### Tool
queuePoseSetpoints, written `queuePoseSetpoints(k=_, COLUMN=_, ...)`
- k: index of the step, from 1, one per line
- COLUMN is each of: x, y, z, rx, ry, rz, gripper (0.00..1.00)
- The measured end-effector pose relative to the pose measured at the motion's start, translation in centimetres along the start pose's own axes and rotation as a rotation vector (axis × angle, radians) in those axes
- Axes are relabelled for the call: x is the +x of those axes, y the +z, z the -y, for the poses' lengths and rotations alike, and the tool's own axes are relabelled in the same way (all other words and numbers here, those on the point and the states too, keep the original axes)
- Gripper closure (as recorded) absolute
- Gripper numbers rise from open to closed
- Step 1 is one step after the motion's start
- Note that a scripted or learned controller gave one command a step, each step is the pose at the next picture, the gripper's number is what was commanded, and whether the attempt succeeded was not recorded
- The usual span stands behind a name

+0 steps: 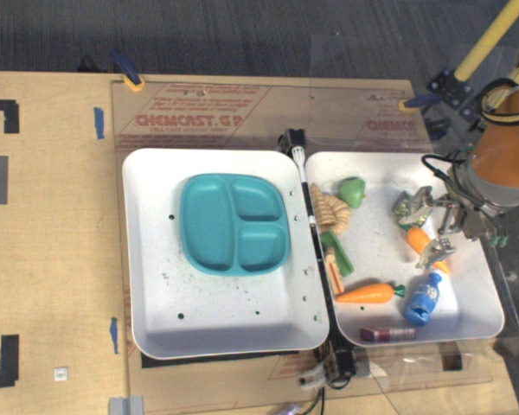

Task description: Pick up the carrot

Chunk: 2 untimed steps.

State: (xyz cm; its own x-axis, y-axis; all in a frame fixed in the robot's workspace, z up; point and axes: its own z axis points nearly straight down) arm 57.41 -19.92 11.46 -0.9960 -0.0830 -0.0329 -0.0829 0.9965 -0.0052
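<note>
Lying on its side near the front of the right bin [476,318], the carrot [365,295] points its orange taper toward the divider between the two bins, with its small green top at the opposite end, close to a blue bottle [423,298]. From the camera view it reads as a toy: probably light, stiff, smooth-skinned plastic, so it may roll or squirt out of a loose pinch. The thicker stretch just short of the green top looks like the best place to take hold, with the fingers closing across its width, not along its length. A green stick-like piece [336,253] lies just behind the carrot's tip. The gripper [441,223] hangs further back in the same bin, well apart from the carrot, beside a small orange piece [416,239]. Whether its fingers stand apart or together I cannot tell; metal parts blur together there. The left bin [147,232] holds a teal divided plate [235,223].
</note>
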Motion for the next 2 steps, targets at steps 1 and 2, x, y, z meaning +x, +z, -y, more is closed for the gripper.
queuePoseSetpoints(k=1, x=0.9, y=2.5, z=2.5, rx=0.005, ry=0.379, rz=-0.018, gripper=0.0)
queuePoseSetpoints(k=2, x=0.8, y=2.5, z=1.2, rx=0.007, ry=0.66, rz=-0.023, gripper=0.0)
